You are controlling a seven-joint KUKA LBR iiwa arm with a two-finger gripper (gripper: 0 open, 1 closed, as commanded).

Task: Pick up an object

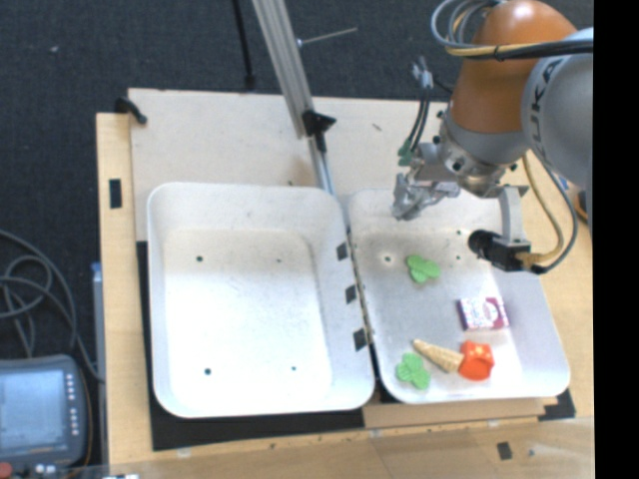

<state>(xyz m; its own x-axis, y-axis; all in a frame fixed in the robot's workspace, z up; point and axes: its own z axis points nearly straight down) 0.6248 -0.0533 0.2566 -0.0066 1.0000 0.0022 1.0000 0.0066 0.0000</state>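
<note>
Now the grey arm's two-finger gripper hangs over the right white bin's far corner (jaw state: cannot tell). Below lies a small green leafy toy, flat, untouched.

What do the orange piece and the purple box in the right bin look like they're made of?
Orange piece: likely moulded plastic, glossy, with a bright highlight on its saturated, uniform colour. Purple box: probably printed card or thin plastic, matte, flat-faced with a pale label; too small to tell which.
</note>
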